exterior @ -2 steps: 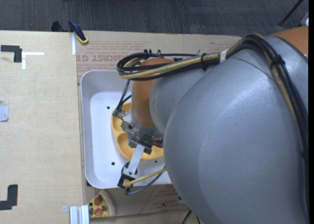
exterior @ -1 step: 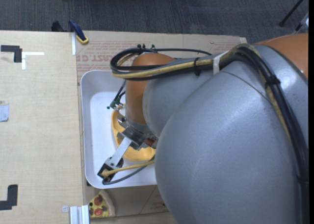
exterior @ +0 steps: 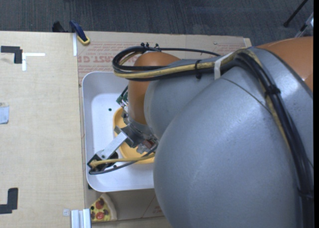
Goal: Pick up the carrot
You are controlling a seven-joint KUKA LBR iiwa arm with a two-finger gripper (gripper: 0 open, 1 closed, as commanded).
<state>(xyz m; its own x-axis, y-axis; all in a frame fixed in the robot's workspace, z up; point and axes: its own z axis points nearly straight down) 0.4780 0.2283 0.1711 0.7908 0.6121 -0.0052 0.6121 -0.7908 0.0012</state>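
— Where is the carrot?

— I cannot tell. The arm [exterior: 234, 142] reaches in from the right, and its grey bulk covers most of the white bin [exterior: 92, 102]. Only the bin's left part is open to view.

— What can you make out there?

— A curved yellow edge [exterior: 118, 121], perhaps a dish, which runs under the wrist and comes out again on the near side. On the far side of the wrist there is a small green scrap [exterior: 122, 96]; too little of it shows to name it.

— And the gripper [exterior: 137, 139]?

— It is down in the bin, over the yellow edge, beneath the orange band [exterior: 149, 70]. Whether it is wide, narrow or holding anything I cannot tell, because the wrist hides that.

— Anything outside the bin?

— The bin sits on brown cardboard [exterior: 199, 42] on a pale wooden bench [exterior: 40, 122]. A blue and yellow tool [exterior: 79, 32] lies at the cardboard's far left corner. Near the bin's near edge lies a small yellow piece with red spots [exterior: 102, 209], too small to name.
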